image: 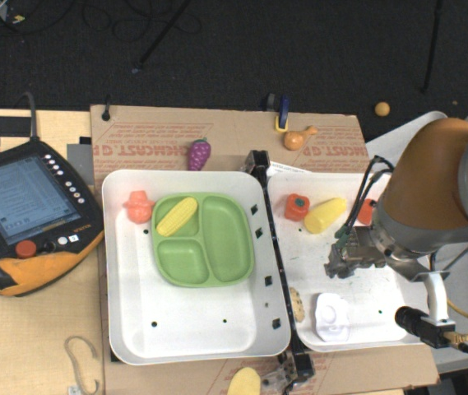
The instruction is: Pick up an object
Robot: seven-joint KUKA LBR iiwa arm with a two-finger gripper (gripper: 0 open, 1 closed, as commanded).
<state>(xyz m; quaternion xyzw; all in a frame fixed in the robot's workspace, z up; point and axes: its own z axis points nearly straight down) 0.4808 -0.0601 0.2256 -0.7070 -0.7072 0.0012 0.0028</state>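
Gripper (342, 262) state cannot be told. Two bins are seen: left bin (135, 319) holds one green tray (217, 245); right bin (365, 319) holds one lemon (326, 216).

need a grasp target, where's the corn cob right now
The corn cob lies in the upper left compartment of the green tray, inside the left bin.
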